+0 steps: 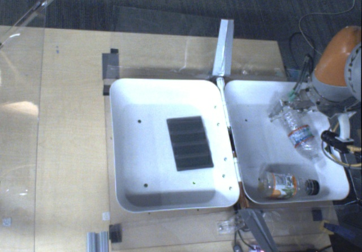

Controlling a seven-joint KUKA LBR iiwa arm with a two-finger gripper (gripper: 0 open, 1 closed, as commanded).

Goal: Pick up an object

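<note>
A clear plastic bottle (298, 132) with a red and white label lies in the right bin (249, 132), toward its far right side. A second bottle (283, 184) with an orange label and a black cap lies on its side along that bin's front wall. A black ribbed rectangular pad (190, 142) lies flat in the middle of the left bin (130, 132). My gripper (298, 99) hangs over the far right corner of the right bin, just above the clear bottle's upper end, below the arm's orange band (339, 58).
Cables (339, 146) loop at the right bin's right rim beside the arm. A grey metal bar (223, 47) runs back from the gap between the bins. Black clamps (111, 64) sit at the left bin's corners.
</note>
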